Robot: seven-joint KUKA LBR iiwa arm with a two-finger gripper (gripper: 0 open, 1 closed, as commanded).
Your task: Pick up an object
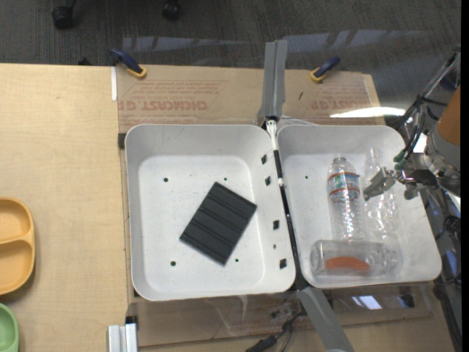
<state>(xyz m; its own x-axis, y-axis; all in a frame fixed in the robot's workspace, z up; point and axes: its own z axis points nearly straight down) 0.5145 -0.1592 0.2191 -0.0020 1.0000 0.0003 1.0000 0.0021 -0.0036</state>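
My claw (382, 182), spread and holding nothing, hovers in the right bin (308, 141) beside the water bottle (344, 196); next I must descend around it.

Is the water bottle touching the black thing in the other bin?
Apart. The camera view shows the water bottle lying in the right bin and the black ridged block in the left bin, with the bins' walls between them.
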